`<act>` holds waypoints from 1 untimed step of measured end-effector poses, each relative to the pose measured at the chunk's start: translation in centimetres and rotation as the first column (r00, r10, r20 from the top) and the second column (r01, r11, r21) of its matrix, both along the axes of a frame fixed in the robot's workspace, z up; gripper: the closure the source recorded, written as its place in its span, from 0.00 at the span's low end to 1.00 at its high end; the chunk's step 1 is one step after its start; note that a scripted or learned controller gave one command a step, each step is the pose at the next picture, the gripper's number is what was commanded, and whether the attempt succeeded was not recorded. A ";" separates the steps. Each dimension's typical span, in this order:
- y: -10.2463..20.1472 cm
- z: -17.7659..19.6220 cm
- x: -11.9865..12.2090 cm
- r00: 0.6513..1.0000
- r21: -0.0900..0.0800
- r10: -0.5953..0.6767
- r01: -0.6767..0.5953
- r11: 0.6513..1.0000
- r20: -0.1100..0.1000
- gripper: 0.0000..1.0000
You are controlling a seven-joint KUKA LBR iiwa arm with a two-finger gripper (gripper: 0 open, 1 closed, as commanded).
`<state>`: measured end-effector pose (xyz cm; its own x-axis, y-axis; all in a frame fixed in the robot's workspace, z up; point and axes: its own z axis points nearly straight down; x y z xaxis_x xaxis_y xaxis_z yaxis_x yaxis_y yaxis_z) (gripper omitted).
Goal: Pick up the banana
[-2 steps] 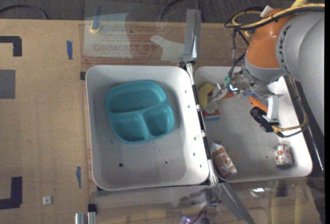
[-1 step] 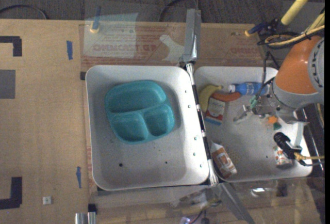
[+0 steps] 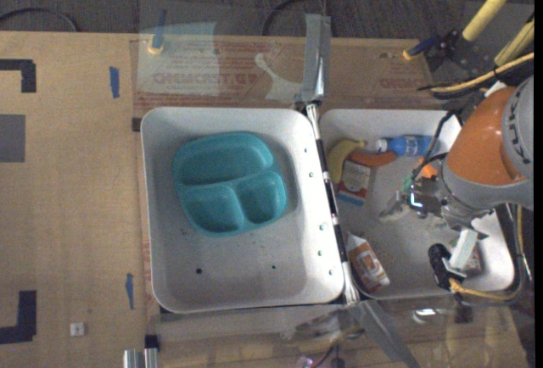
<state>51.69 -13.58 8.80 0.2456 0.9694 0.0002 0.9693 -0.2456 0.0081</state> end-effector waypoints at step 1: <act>0.0 0.0 0.0 1.000 0.000 0.000 0.000 1.000 0.000 0.00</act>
